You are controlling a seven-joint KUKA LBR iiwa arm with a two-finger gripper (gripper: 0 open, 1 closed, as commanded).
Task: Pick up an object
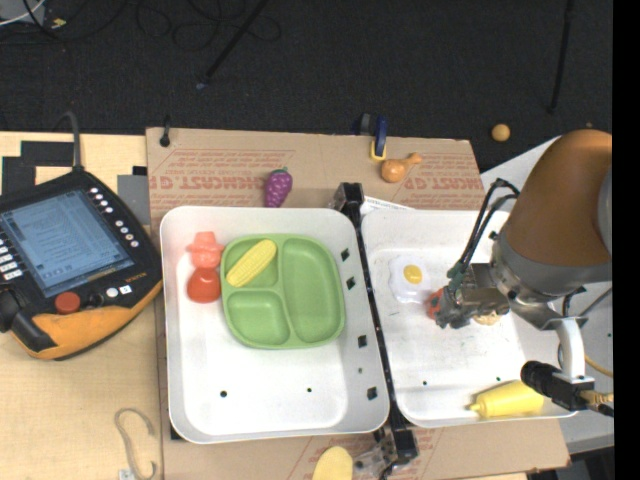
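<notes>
My gripper hangs low over the middle of the right bin, reaching in from the right under the orange band. A small red object shows at its left tip and a tan piece lies just to its right; whether either sits between the fingers I cannot tell. A fried-egg toy lies just up-left of the gripper. A yellow squeeze bottle rests at the bin's front right corner.
The left bin holds a green divided plate with a corn cob and a red-orange figure. Purple grapes and an orange gourd lie on the cardboard behind. A teach pendant sits at far left.
</notes>
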